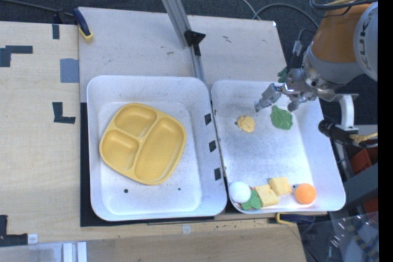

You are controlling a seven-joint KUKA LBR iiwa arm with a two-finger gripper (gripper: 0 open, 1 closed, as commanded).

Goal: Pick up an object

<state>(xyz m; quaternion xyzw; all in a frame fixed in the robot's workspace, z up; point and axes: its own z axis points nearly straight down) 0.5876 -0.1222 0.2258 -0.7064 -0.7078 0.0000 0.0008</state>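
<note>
Two white bins (212, 132) sit side by side on the bench. I see my gripper (282, 101) open, holding nothing, just above the green leaf-shaped piece (282, 118) in the right bin, with a small yellow lump (246, 124) left of that leaf.

Green leafy piece (282, 118) lying flat, right bin's (319, 150) far end

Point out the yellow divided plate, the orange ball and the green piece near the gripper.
yellow divided plate (142, 143): camera view, centre ridge.
orange ball (305, 193): camera view, top.
green piece (282, 118): camera view, middle.
</note>
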